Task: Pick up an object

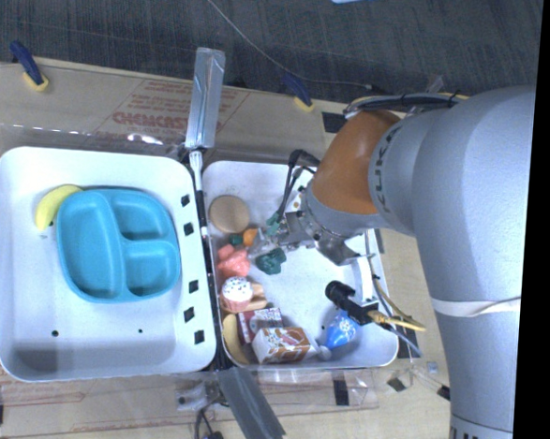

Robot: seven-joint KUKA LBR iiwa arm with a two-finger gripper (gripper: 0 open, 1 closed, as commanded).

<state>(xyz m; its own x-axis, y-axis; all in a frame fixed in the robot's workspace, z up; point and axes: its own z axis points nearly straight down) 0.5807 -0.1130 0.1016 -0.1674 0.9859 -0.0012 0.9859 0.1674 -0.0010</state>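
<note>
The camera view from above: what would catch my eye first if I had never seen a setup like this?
Probably the big grey arm with its orange band, reaching in from the right over the right bin, its hand low among a heap of small toy foods. Next, the bright blue divided tray in the left bin, with a yellow banana tucked against the tray's upper left edge.

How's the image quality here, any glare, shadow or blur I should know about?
Camera view: even overhead light, left bin rim slightly washed out; soft shadow in its lower left corner; the arm looms large near the lens; small items under the gripper look soft.
</note>
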